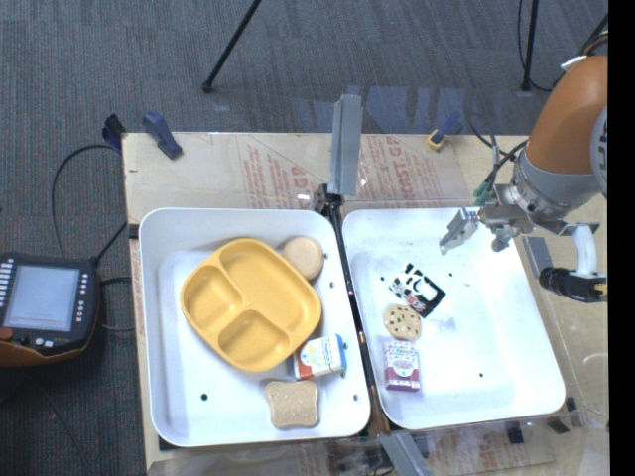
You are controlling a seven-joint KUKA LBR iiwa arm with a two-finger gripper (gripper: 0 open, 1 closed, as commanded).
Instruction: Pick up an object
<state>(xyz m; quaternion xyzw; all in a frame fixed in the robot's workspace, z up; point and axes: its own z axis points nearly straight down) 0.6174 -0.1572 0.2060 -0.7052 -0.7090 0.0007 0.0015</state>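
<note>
Camera view: gripper (479,229) hung over the right bin (526,296) near its far edge, fingers spread, nothing between them. Candidates sat mid-bin toward its left side: black-and-white packet (417,289), cookie (402,321), red pouch (402,366) toward the near edge. Pick looked not yet started; descent, close and lift all remained.
</note>
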